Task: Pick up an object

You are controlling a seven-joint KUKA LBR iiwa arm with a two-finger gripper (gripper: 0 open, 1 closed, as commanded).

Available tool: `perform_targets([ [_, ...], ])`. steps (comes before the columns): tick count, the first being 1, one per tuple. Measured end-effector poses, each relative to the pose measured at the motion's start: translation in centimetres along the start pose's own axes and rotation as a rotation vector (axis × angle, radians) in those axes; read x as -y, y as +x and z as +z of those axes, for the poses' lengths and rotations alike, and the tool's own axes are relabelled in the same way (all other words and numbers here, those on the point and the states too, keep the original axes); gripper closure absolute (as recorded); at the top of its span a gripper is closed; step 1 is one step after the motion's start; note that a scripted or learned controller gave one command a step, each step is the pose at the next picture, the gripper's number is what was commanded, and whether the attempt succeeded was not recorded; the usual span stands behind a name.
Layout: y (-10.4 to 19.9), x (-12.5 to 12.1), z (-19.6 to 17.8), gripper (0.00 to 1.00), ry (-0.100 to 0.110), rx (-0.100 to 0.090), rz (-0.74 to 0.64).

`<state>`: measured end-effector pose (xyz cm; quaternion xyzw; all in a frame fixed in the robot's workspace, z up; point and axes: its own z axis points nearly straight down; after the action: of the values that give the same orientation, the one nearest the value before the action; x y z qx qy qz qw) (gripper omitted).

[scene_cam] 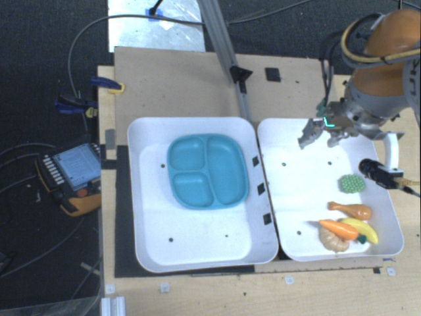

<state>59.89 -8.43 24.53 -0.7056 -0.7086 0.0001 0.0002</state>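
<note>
Your gripper [320, 137] hangs with fingers spread and nothing between them over the right bin [289, 196].

Left of it: blue divided plate [207, 171].

Toward you from it, near the bin's corner: banana [363, 230], drumstick [352, 210], carrot [337, 229], green ball [352, 184].

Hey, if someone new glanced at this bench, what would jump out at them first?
Probably the blue divided plate, alone in the left bin. Next, the toy food clustered in the right bin's near-right corner, a green piece just above it. The end effector hangs over that bin's far end.
</note>
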Motion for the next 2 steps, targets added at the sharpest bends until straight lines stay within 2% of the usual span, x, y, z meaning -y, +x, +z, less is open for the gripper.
perform_targets([
  [1, 0.0, -0.1, -0.1, 0.00, -0.002, 0.000, 0.000],
  [2, 0.9, -0.4, 4.8, 0.00, 0.002, 0.000, -0.002],
])
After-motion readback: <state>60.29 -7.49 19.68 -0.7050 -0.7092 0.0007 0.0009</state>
